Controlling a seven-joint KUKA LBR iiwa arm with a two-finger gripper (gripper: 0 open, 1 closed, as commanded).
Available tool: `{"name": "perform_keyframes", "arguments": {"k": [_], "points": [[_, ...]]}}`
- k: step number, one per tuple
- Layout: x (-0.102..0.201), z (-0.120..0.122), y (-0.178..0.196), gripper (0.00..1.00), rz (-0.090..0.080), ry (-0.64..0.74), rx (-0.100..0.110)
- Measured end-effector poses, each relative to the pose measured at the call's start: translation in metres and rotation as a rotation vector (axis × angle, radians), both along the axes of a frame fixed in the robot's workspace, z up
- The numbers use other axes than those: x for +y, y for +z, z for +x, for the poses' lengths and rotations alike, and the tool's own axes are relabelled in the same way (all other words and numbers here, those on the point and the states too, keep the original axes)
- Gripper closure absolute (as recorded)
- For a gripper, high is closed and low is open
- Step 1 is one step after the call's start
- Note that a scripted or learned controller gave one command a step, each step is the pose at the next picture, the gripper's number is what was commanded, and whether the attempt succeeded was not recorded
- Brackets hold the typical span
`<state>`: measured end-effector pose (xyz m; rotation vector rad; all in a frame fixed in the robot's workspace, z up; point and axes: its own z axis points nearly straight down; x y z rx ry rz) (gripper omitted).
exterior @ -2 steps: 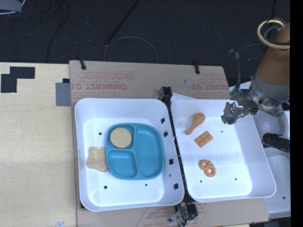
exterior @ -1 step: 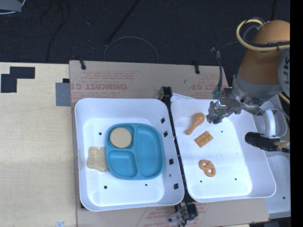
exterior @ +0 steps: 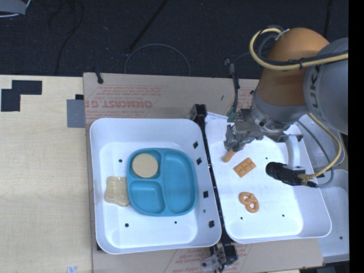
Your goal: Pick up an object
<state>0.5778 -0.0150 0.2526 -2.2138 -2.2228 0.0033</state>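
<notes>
Toy food was what lay on offer: a small orange stick (exterior: pixel 228 156) near the right bin's (exterior: pixel 318 223) left wall, just below the gripper (exterior: pixel 234 144), its upper end seemingly at the fingertips. It looked light, stiff and slick, best pinched across its narrow width; whether it was pinched or merely touched could not be told. A cracker (exterior: pixel 244 167) lay just beside it, a pretzel (exterior: pixel 248 202) nearer the front edge.

The tool (exterior: pixel 233 147) is covering the upper end of a small orange piece (exterior: pixel 228 156); the arm (exterior: pixel 318 78) is hiding the right bin's (exterior: pixel 284 223) far corner.
</notes>
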Motion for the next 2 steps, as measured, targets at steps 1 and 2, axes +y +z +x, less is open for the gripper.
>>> {"name": "perform_keyframes", "arguments": {"k": [1,2], "points": [[0.062,0.000,-0.010,1.00,0.001,0.001,0.001],[0.115,-0.015,-0.010,1.00,-0.001,0.001,0.001]]}}
